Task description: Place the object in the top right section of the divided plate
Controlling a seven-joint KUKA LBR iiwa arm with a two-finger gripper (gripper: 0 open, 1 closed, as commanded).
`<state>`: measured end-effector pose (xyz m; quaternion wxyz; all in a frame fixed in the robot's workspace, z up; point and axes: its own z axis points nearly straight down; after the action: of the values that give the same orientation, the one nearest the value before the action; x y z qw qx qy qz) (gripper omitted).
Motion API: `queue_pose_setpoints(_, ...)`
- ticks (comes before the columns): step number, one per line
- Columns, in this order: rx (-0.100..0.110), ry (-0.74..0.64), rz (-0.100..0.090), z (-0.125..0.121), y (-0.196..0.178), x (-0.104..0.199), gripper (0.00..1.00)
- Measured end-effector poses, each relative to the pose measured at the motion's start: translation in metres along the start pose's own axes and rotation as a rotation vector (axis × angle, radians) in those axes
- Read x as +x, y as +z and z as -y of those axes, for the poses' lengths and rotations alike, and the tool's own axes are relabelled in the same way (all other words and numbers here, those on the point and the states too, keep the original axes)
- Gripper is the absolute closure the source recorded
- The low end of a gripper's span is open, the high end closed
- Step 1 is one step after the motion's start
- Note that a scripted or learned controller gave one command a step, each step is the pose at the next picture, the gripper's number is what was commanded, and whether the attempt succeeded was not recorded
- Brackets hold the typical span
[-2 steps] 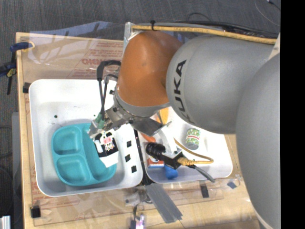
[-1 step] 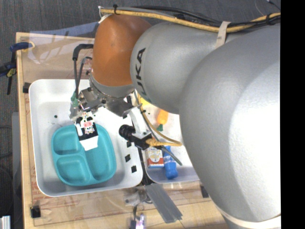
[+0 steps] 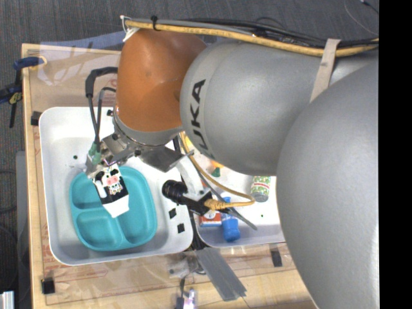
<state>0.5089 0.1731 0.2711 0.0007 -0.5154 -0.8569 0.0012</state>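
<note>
A teal divided plate [image 3: 96, 227] lies in the left white bin [image 3: 55, 172], towards its front. My gripper [image 3: 111, 187] hangs low over the plate's upper right part, close to the divider ridges. A white and black piece with red marks sits at the gripper's tip; I cannot tell whether it belongs to the gripper or is an object. The orange band and grey wrist hide the back of the bin and whatever lies under them.
The right bin [image 3: 273, 234] holds a blue object [image 3: 230, 230], a red and white item [image 3: 209, 221] and a green and white item [image 3: 261, 187], mostly under the arm. Black cables [image 3: 96, 108] loop beside the wrist. The bench's wooden edge [image 3: 29, 140] runs on the left.
</note>
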Motion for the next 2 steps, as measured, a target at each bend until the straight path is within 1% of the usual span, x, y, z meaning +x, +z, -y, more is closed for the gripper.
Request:
queue_pose_setpoints(1, 0.001, -0.034, 0.000, 0.028, 0.036, -0.013, 1.00)
queue_pose_setpoints(2, -0.002, -0.150, 0.001, 0.005, 0.049, -0.027, 1.00)
